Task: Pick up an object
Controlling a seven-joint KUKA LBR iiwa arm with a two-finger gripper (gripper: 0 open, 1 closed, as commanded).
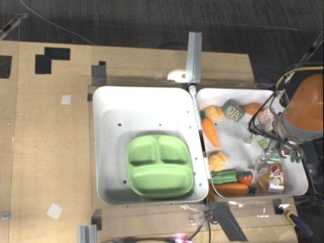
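The right bin holds several toy foods: two corn cobs, a carrot, a green can, a green cucumber, a small red piece, an orange sausage-like piece and a juice carton. My gripper hangs low over the right side of this bin, below the orange wrist band, just above the juice carton and next to a printed packet. Cables and the wrist cover its tips.
The left bin bears a green divided plate toward its front. A metal post stands behind the gap between the bins. Wooden bench surface stretches to the left.
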